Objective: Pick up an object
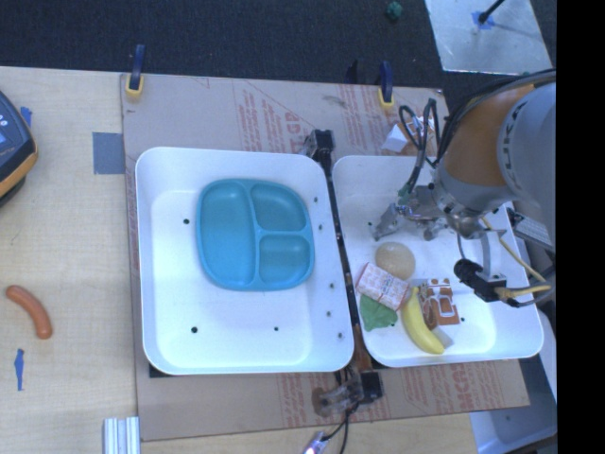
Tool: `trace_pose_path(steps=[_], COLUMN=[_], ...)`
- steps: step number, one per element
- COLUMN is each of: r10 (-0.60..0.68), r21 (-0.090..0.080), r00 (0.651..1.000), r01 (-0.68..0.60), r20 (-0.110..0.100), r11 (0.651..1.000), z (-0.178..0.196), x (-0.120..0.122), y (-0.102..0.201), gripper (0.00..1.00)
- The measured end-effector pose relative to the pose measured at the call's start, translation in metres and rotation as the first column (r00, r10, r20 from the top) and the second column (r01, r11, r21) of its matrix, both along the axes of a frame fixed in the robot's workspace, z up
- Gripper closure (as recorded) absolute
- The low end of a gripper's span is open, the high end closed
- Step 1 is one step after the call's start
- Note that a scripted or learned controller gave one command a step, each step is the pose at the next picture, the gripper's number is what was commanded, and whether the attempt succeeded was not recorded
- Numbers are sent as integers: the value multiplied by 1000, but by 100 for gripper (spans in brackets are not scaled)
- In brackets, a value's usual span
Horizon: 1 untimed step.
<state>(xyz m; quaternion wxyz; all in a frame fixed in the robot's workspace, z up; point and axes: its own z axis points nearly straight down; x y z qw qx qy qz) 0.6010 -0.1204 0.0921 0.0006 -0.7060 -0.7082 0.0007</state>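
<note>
Over the right bin (354, 173), the grey arm (501, 149) with its orange band reaches in from the right edge of the bench, and its gripper (402, 218) hangs low above the bin's upper middle. Whether the pincer is wide or narrow cannot be told, and nothing can be seen held by it.

Just below the gripper, a pale round object (394, 257) lies near the bin's centre. Toward the bin's lower left corner sits a small pink and white packet (382, 285), resting partly on a green leafy piece (378, 316). Beside these, a yellow banana (419, 325) lies along the bin's lower edge, and a brown and white item (439, 304) sits just to its right, touching or nearly touching it.

The left bin (151, 263) holds a blue divided plate (254, 234) in its upper middle, with three compartments. Near the left edge of the bench, well apart from both bins, lies an orange-red sausage (30, 310). A dark device (13, 147) sits at the bench's upper left edge, cut off by the frame.
</note>
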Motion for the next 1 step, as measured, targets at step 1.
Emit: trace_pose_path(steps=[1], r10=[1], r21=[0], r00=[1000], r01=[-1], r20=[-3], r11=[1000], z=[-1], x=[-44], y=[15], gripper=[0])
